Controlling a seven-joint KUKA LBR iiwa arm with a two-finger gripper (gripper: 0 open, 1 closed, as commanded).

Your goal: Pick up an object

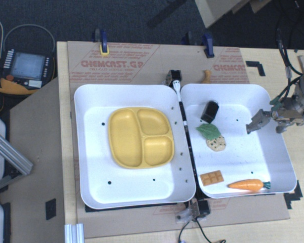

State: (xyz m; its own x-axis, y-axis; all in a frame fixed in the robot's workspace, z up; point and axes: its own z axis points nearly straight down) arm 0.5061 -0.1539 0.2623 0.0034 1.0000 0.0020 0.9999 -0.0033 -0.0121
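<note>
Two white bins: left bin (86, 135) w/ yellow divided plate (141, 136); right bin (276, 156) w/ black block (210, 111), green leaf (209, 131), tan cookie (216, 144) w/ dark specks, orange-brown waffle cracker (211, 177) w/ grid pattern, orange carrot (247, 185) w/ green top. Bench board (142, 62) tan w/ red lettering. Blue clamps (102, 37) at far edge. Gripper (266, 119) grey.

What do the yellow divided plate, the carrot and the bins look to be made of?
Yellow divided plate: likely moulded plastic, matte, one even colour with rounded compartment walls. Carrot: probably a plastic toy, smooth and slightly glossy, uniform orange with a green stub. Left bin and right bin: seemingly thin formed plastic, white with a soft sheen and rounded corners.
</note>
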